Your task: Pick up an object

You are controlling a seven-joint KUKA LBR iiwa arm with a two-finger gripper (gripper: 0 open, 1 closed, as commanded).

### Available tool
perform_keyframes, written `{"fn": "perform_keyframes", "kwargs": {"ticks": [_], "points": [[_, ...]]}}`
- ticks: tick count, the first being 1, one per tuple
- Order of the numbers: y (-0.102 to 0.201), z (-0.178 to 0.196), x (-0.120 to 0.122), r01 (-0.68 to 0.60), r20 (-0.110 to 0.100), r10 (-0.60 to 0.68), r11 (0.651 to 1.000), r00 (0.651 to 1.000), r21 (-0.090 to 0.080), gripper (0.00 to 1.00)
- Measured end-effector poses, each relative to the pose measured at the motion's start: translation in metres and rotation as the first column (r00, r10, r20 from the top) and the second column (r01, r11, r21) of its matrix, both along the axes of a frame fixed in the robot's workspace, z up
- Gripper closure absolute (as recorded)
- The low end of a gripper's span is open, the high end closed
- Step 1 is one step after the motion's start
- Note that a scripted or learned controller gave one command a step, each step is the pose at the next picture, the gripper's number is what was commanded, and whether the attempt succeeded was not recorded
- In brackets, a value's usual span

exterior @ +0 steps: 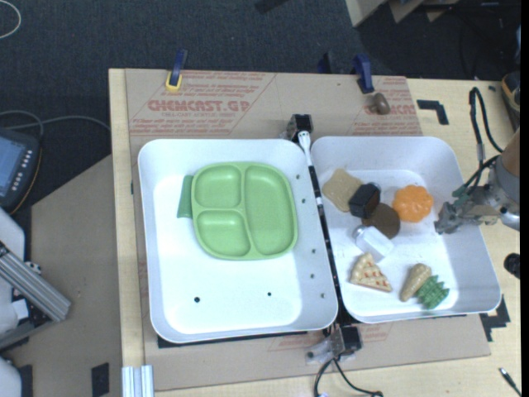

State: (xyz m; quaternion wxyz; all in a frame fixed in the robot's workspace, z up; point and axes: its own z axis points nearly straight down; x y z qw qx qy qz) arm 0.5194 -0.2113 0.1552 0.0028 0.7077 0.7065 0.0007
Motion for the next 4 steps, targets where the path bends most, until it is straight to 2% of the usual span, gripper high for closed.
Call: {"fn": "perform_keyframes", "kwargs": {"ticks": [1, 2, 3, 4], "points": [[0.001, 0.063, -0.004, -0.002, 0.003, 0.002, 1.000, 1.000, -0.001, 1.00], [0.001, 0.070, -0.003, -0.003, -0.002, 0.003, 1.000, 1.000, 0.001, 1.00], [0.056, 0.060, 0.003, -0.007, -0.007, 0.007, 1.000, 1.000, 0.006, 1.00], [0.109, 0.062, -0.001, -0.006, -0.008, 0.006, 1.000, 1.000, 0.005, 1.00]]}}
